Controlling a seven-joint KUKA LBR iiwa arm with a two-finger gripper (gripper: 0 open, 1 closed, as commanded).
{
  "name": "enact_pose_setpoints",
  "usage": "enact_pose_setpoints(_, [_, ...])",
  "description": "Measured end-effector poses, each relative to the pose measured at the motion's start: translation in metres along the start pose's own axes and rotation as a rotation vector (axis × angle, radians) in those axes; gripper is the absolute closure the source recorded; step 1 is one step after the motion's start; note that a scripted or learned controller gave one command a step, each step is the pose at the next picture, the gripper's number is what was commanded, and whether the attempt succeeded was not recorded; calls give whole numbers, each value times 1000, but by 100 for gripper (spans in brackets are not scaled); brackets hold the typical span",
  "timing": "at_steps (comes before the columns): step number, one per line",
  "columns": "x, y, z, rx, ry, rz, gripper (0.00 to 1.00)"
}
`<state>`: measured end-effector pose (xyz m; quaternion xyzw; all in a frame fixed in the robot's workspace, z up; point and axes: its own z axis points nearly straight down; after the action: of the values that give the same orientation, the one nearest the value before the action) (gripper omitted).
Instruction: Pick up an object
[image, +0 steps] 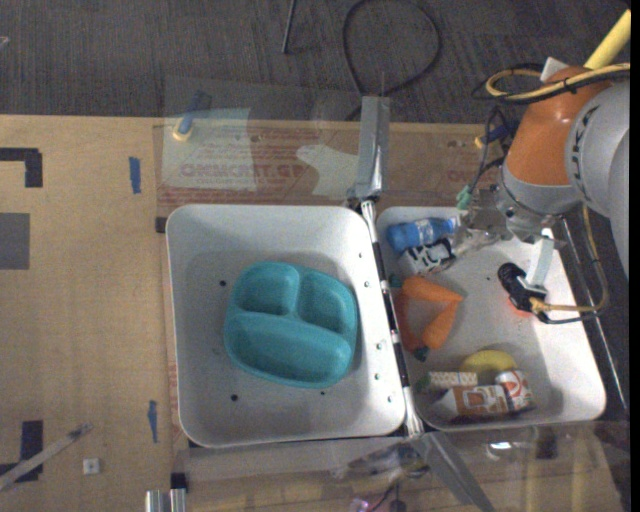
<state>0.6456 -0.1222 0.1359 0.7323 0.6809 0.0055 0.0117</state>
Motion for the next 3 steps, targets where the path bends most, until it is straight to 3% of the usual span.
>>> enact_pose_setpoints(1, [0, 0, 0, 1, 0, 1, 0])
enact_pose_setpoints(2, [11, -27, 20, -17, 2, -181, 0])
enact_pose_setpoints(3, [6, -58, 46, 17, 9, -165, 0])
